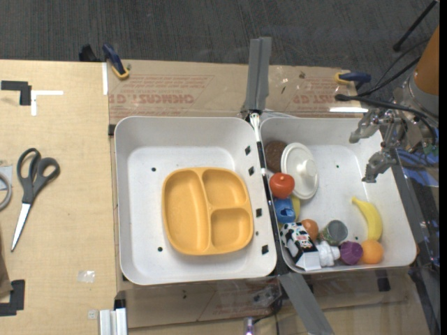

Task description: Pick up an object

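Two white bins side by side on bench. Left bin [133, 208] holds a yellow divided plate [207, 210], flat, centred. Right bin [335, 145] holds the clutter: banana [369, 217] near right wall, long axis running upper-left to lower-right, stem end pointing up-left, curve bowing toward the right wall; orange ball [373, 252] just below its lower tip; purple ball [350, 252] beside that; grey cup [336, 230] left of banana. Along the left wall: white lid [301, 167], brown round object [274, 152], red tomato [282, 183], blue piece [283, 211], black-and-white toy [299, 239]. Gripper [378, 160] hangs over the bin's upper right corner, above the banana and apart from it, fingers spread, nothing between them. Scissors [29, 180] lie on bench far left.
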Robot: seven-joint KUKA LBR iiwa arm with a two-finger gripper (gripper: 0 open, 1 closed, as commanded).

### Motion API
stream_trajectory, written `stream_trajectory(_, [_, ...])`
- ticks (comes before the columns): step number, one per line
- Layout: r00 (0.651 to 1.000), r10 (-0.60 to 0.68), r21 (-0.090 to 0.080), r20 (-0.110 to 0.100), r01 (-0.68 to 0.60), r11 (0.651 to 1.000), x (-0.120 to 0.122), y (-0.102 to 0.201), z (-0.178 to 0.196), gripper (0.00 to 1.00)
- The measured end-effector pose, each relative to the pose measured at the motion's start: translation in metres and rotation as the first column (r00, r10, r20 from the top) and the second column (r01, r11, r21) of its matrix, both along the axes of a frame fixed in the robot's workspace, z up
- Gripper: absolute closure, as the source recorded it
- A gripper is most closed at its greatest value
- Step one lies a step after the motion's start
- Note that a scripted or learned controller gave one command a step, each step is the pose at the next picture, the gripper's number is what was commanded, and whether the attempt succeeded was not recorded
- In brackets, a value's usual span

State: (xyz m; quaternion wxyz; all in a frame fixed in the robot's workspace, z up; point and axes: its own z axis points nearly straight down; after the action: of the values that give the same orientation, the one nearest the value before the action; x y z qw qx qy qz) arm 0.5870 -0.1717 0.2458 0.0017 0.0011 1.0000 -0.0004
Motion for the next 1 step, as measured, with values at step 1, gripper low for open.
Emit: stream_trajectory(1, [1.000,-0.002,0.000,-0.001,0.002,1.000,-0.0275,-0.0501,-0.1267,0.00])
